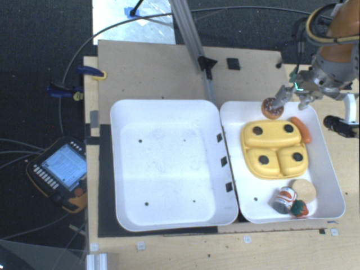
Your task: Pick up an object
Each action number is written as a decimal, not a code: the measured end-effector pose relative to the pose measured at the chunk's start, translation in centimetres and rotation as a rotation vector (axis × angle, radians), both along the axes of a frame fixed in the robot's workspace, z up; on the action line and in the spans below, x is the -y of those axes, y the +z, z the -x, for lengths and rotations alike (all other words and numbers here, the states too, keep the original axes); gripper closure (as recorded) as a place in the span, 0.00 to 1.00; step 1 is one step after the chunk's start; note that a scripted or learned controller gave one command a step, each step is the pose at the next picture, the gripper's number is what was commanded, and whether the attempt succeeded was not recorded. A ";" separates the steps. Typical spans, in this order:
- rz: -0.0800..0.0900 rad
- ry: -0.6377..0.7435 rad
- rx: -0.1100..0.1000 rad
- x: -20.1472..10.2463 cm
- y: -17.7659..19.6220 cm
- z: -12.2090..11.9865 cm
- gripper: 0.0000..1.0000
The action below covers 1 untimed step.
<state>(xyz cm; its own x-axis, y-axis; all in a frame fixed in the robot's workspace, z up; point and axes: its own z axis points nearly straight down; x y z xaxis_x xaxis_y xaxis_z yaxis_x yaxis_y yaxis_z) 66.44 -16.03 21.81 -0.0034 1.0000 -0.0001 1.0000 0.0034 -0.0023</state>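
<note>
While the grey arm with its orange band reaches in from the right, its gripper (294,99) hangs over the far edge of the right bin (332,198). The two fingers stand apart, and nothing sits between them. One finger (283,96) is very close to a small round donut (273,108) with dark, speckled icing. I cannot tell if they touch.

The donut lies at the far end of the right bin. Just near of it is a big yellow tray (274,148) with round bumps and a few dark dots on top. An orange carrot (300,129) lies along the tray's far right side, touching it. At the near end of the bin there is a flat, pale round cookie (304,189). Beside it, to the left, lies a little can (284,199) with red and white on it. A small red and green thing (300,208), maybe a strawberry, sits just near of them.

The left bin (166,162) is white and shallow, with small dark dots on its floor. Both bins sit side by side on a brown board (152,72), and black clips (223,161) join them in the middle. A grey pole (185,24) leans in from the far side. Blue and yellow clamps (79,82) grip the board's left edge. On the dark floor to the left lies a hand controller (59,170) with a lit blue screen, and thin cables (73,61) curl around.
</note>
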 end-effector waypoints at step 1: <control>0.001 0.001 0.005 0.0 0.2 -0.1 0.00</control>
